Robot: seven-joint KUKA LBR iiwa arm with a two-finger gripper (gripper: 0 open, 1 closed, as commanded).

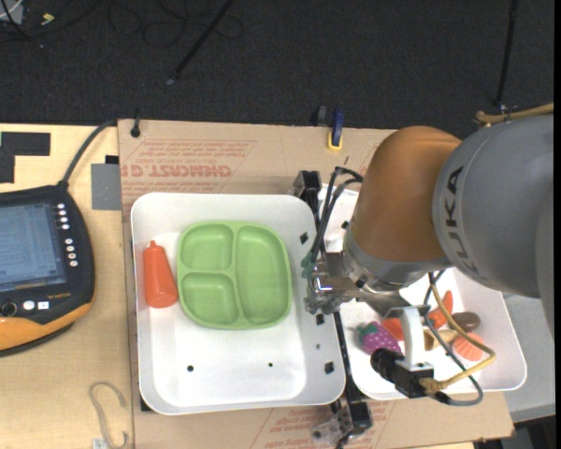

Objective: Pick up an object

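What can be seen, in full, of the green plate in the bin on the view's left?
The green plate looks like plastic: a rounded rectangle with a raised rim and three compartments, two small and one large, all bare. It lies flat on the floor of the white bin, in its upper half. An orange bottle-like thing is close beside its left edge; whether they touch, I cannot tell.

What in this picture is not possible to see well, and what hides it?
Right shallow white bin: camera view, mostly covered by the grey-and-orange arm.
Small purple bumpy toy and orange-red pieces inside: partly under the arm, too small to identify.
Black-and-orange control pendant: cut by the left edge.
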